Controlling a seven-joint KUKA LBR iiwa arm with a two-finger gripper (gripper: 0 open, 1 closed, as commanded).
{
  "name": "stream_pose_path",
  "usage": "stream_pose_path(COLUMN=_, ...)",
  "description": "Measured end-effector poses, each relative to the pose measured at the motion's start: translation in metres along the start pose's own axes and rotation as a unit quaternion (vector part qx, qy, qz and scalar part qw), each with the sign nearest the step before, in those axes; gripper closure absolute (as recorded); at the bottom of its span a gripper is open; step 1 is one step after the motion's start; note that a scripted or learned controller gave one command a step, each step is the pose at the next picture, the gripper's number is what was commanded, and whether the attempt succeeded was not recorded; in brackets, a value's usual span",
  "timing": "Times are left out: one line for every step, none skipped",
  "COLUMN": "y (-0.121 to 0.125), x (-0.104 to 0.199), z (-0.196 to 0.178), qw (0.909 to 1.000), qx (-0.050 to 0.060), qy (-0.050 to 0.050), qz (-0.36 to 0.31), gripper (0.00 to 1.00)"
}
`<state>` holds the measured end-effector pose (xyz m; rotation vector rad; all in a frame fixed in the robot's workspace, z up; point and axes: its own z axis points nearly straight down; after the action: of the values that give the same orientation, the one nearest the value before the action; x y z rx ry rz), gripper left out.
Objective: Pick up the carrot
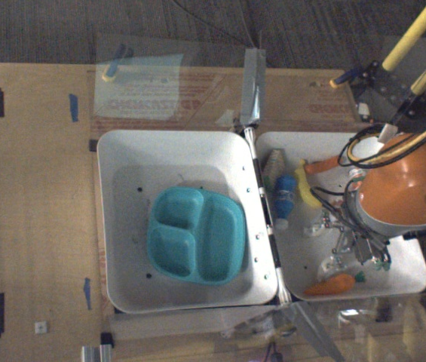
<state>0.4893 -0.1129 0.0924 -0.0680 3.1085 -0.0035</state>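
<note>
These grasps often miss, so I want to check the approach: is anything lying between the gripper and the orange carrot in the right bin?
Nothing visible does. The metal two-finger gripper hangs just above the small orange carrot with a green top, which lies alone near the front wall of the right shallow white bin. The blue bottle and yellow item lie farther back.

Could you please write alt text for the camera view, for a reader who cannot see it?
A robot arm's pincer hangs over the right bin, just above a carrot lying near its front edge. A blue bottle and a yellow piece lie by that bin's left wall, and the left bin holds a teal divided plate.
</note>
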Motion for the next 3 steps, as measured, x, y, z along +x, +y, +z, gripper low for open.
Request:
stream_pose_path(y=0.049, x=-0.011, z=-0.21, qw=0.9934, qx=-0.003, qy=0.012, qz=-0.114, gripper=0.0)
stream_pose_path(y=0.006, x=-0.01, z=-0.154, qw=0.9645, qx=-0.006, qy=0.014, qz=-0.264, gripper=0.0)
stream_pose_path(y=-0.04, x=-0.006, z=-0.067, qw=0.9179, qx=-0.008, qy=0.013, qz=-0.397, gripper=0.0)
